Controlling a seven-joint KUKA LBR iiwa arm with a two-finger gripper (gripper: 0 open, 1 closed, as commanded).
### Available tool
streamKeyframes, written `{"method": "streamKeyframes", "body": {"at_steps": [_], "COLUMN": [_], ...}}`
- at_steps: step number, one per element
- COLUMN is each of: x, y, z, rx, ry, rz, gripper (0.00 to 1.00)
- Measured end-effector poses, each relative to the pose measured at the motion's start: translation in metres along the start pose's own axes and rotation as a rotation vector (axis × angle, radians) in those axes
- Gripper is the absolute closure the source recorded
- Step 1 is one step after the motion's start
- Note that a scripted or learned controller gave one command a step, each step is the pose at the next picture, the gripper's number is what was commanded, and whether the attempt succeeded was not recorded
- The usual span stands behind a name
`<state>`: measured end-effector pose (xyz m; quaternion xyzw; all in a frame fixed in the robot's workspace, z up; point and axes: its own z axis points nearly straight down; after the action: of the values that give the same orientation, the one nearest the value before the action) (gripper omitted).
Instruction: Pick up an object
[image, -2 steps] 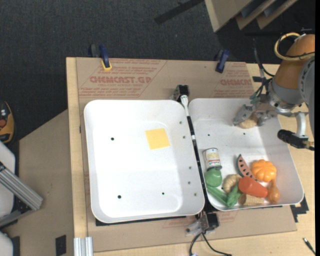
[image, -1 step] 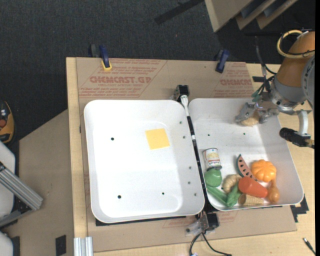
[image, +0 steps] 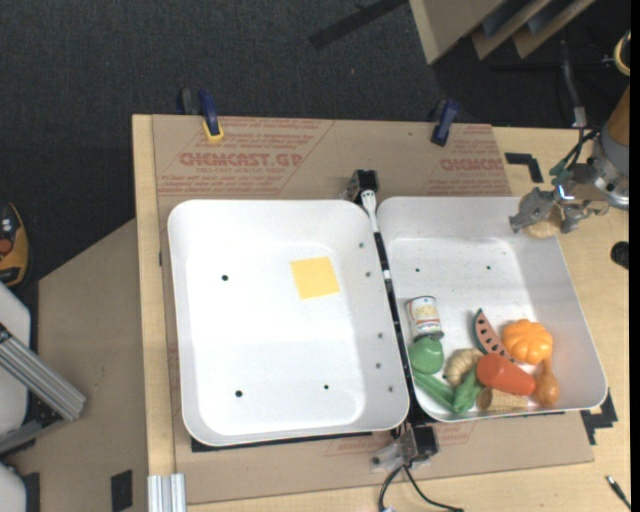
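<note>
Two white bins (image: 200, 300) sit on a cardboard-covered bench. Above the right bin's far corner the claw (image: 540, 218) seems clamped on a small beige object (image: 543, 229), so lifting is underway; next it needs clearing the heaped toys (image: 490, 365) below-left of it

Two smooth, slightly glossy white plastic bins (image: 200, 250), matt brown paper-covered table (image: 330, 150) printed in red, flat matt yellow square (image: 315, 277), shiny plastic toy pumpkin (image: 527, 341), dark rough carpet floor (image: 150, 50), metallic grey tool (image: 545, 215).

Yellow square (image: 315, 277) in left bin (image: 200, 300), toy food (piled) (image: 485, 365) in right bin (image: 560, 290)
</note>
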<state>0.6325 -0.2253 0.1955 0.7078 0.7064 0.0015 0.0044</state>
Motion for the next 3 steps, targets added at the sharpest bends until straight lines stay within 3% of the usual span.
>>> {"method": "streamKeyframes", "body": {"at_steps": [1, 2, 3], "x": [0.038, 0.088, 0.155], "y": [-0.011, -0.046, -0.052], "z": [-0.063, -0.107, -0.268], "rx": [0.001, 0.006, -0.015], "ry": [0.002, 0.006, 0.003], "rz": [-0.005, -0.007, -0.01], "gripper": [1.0, 1.0, 1.0]}}
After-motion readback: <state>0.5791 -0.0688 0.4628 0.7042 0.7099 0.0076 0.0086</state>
